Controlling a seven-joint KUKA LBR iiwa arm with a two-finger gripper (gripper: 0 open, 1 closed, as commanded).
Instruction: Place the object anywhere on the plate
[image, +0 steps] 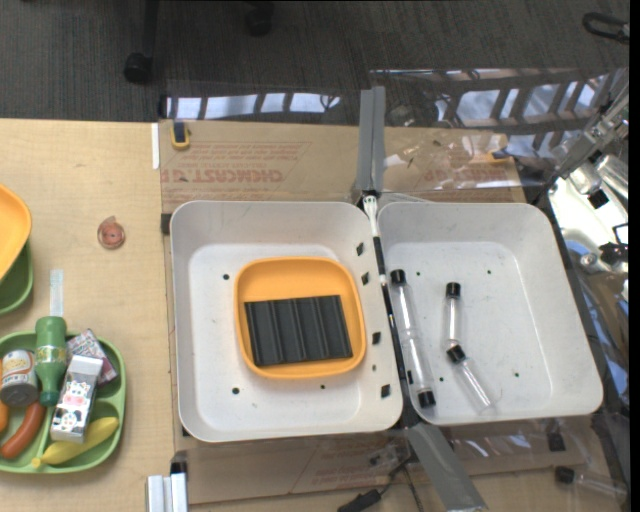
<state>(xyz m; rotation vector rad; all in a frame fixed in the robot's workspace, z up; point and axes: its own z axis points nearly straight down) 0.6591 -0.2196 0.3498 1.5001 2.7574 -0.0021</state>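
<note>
Orange, the plate (300, 285) sat in the left bin (200, 400) with a dark ribbed block (298, 330) lying flat on it. Three clear tubes (410, 340) with black caps lay in the right bin (540, 300). I could not tell my hand's state.
</note>
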